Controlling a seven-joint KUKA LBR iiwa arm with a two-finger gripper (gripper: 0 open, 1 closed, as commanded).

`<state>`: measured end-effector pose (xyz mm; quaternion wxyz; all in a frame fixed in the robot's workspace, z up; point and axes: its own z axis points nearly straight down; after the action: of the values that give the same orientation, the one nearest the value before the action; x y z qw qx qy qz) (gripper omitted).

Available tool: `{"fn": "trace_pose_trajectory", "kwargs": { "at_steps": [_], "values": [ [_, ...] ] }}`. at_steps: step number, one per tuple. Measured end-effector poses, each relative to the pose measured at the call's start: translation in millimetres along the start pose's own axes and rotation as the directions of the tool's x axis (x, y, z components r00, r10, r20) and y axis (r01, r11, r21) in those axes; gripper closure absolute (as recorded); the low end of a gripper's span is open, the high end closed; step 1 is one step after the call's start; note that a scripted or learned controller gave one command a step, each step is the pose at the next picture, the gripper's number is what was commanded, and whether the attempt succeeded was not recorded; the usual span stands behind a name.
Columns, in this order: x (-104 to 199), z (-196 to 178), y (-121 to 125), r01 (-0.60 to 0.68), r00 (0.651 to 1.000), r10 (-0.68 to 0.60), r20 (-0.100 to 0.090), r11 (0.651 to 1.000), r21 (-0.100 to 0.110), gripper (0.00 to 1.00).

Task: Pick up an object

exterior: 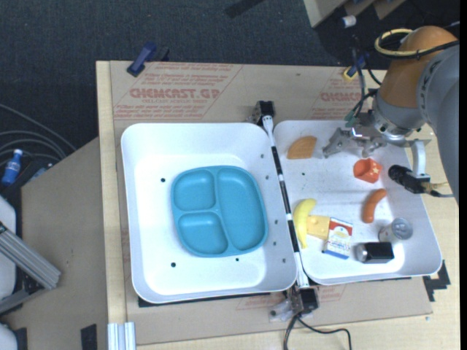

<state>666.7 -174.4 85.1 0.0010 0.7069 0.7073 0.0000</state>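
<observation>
At the upper part of the right bin [430, 233] we see the hand [355, 141], hanging over the white floor. Its fingers are spread wide and nothing is between them. We judge the nearest candidate to be the red piece [367, 169], which lies at about five o'clock from the hand, close but apart from it. It looks like small plastic toy food: light, stiff and a little smooth, so we would close on its widest middle part, not on the edge. The orange-brown piece [301, 147] lies at nine o'clock from the hand, also near. The sausage [373, 204] lies further at five o'clock; being long and round, it may roll, so we would take it across its short side. The left bin [139, 195] holds a blue tray [217, 210].
</observation>
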Motion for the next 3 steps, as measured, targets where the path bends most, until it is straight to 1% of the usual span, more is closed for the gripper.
{"fn": "trace_pose_trajectory", "kwargs": {
  "at_steps": [1, 2, 3],
  "values": [
    [0.6, -10.8, 0.9, 0.002, 1.0, -0.002, 0.001, 1.0, -0.002, 1.0],
    [0.7, -10.5, 0.8, 0.002, 1.0, -0.002, 0.001, 1.0, -0.002, 0.0],
    [-14.2, 0.2, -0.2, -0.001, 1.0, 0.001, 0.0, 1.0, 0.0, 0.0]
  ]
}}
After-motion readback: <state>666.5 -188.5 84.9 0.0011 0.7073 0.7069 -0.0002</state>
